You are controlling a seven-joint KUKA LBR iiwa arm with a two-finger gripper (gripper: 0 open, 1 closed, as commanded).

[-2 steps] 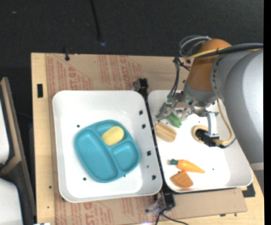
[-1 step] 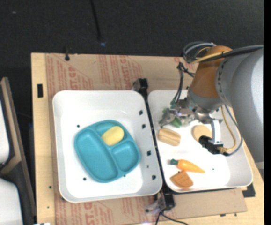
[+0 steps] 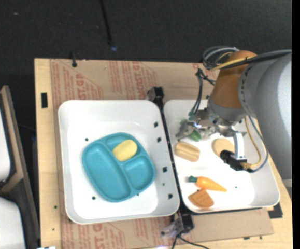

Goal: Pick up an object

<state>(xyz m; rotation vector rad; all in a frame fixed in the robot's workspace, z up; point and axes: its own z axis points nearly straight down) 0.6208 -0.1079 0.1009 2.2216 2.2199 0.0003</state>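
Bread roll point(image 3: 187, 151) just below end effector point(image 3: 190, 130)

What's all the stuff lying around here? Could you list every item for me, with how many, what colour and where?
White bins: two, side by side on the bench.
Divided plate: one, blue, in the left bin.
Yellow lump: one, in a plate compartment; kind unclear.
Tan block: one, like bread, right bin, near the divider.
Tan oval: one, right bin, partly hidden.
Toy carrot: one, orange, green tip, right bin front.
Orange-brown wedge: one, just below the carrot.
Green piece: one, small, under the gripper.
Arm: one, grey, orange band.
Gripper: one, over the right bin.
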